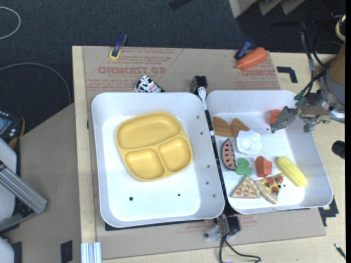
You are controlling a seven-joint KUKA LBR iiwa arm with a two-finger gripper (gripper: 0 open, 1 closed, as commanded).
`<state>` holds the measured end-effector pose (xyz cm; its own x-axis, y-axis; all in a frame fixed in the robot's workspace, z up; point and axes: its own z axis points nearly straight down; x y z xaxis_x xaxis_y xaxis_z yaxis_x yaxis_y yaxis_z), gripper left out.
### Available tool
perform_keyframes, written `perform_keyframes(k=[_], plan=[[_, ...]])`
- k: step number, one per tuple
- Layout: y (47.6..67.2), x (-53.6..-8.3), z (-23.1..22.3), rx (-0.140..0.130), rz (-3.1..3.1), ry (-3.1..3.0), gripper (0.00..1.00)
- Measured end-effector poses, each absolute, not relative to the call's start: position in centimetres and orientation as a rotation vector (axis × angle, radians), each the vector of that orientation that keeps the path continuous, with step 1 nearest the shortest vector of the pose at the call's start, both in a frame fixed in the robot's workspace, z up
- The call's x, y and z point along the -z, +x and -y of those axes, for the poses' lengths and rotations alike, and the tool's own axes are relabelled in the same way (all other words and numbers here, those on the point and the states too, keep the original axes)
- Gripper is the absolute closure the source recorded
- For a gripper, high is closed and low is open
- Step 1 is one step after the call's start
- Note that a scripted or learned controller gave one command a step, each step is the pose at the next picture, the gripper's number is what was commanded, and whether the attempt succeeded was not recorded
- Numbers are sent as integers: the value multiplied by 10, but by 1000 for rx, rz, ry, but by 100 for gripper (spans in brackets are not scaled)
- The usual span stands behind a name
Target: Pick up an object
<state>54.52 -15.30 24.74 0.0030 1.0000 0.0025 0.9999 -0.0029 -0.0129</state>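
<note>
- A brown bench board [181, 59] carries two shallow white bins side by side, their inner rims touching along a dark seam near the middle of the view.
- The left bin [104, 163] holds a yellow three-part divided plate [153, 145], set toward its upper half; bare white floor lies open below the plate and along the bin's right side.
- The right bin [318, 163] has a strip of bare floor along its right wall and in its upper left corner, while its toys crowd the lower left.
- The grey arm [335, 86] reaches in over the right bin's upper right rim, with the gripper [293, 118] hanging above the bin's upper part; whether its fingers are spread or closed cannot be told, and nothing is seen between them.
- A small red-orange piece [275, 115] lies just left of the gripper, near the bin's upper centre.
- Toy food gathers below: brown bread slices [229, 126], a white egg-like piece [249, 142], a watermelon slice [228, 154], a green piece [244, 169], a red block [264, 166], a yellow corn cob [292, 170] and two pizza slices [259, 188] near the bottom rim.
- An orange carrot toy [252, 58] lies on the board above the right bin, outside it.
</note>
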Motion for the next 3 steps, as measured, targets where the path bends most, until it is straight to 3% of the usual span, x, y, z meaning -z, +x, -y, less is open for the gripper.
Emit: perform_keyframes(k=[1,3], plan=[[548,-254,153,0,2221,-2221,0],[541,-128,153,-5,2216,-2217,0]])
